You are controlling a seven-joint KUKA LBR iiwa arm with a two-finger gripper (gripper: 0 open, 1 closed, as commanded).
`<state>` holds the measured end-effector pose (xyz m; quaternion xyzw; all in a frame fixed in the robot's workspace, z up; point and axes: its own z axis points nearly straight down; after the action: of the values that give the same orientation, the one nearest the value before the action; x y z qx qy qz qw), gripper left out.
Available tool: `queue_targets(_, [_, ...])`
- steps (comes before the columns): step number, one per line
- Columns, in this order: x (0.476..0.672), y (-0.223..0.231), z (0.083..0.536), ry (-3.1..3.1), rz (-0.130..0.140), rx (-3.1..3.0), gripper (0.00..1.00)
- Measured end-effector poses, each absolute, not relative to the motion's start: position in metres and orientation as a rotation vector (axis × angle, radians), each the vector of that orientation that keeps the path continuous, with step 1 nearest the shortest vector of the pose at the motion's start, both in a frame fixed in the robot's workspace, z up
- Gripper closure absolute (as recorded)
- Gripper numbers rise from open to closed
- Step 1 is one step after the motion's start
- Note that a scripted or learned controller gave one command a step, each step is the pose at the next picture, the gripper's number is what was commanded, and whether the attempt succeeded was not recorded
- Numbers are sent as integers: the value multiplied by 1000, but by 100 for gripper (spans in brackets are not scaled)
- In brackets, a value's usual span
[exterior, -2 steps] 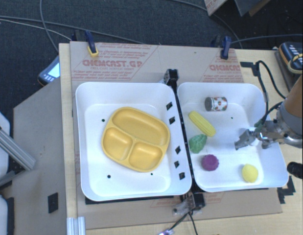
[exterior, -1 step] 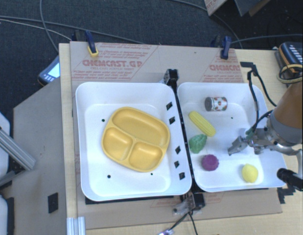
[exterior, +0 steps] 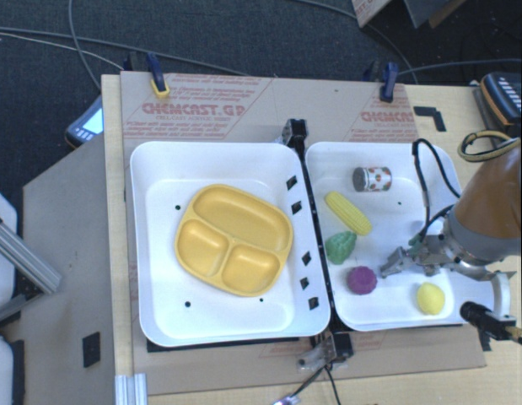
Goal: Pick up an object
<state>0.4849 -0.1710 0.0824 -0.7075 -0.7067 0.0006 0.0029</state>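
We look down at a slant from one fixed camera above the plywood bench (exterior: 244, 99), far enough to take in both shallow white plastic bins (exterior: 151, 251) and dark floor beyond the bench.

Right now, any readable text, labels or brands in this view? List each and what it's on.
"CHEMCAST GP": red print on the brown protective sheet behind the left bin; the smaller lines under it are too blurred to read.
"CHEMCAS...": the same red print on the sheet behind the right bin, cut off by the blue clamp.
Small can in the right bin: label with red marks, too small to read.
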Motion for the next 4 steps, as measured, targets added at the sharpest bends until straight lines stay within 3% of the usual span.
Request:
queue_targets(1, [486, -171, 96, -2220, -2, -2222, 100])
queue_targets(4, [503, -172, 250, -2228, -5, -2223, 100])
